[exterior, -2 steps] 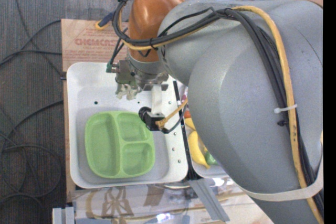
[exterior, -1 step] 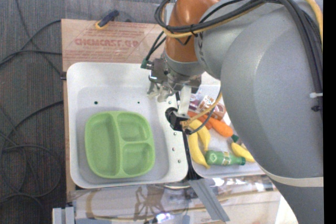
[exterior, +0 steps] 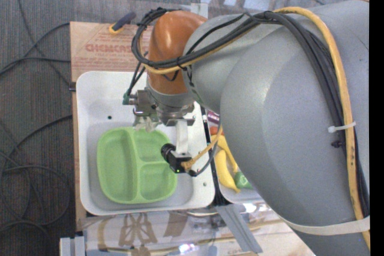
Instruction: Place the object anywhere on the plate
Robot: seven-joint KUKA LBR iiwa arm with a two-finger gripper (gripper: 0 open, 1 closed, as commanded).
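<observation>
A light green divided plate lies in the left white bin, toward its front. My gripper hangs from the orange wrist band right over the plate's far edge, mostly hidden under the wrist. I see nothing lying on the plate. In the sliver of the right bin beside the arm, a yellow banana-like object shows, with a small red item behind it and a green one in front.
The big grey arm covers most of the right bin. A black cable connector dangles over the plate's right side. A cardboard sheet lies behind the left bin.
</observation>
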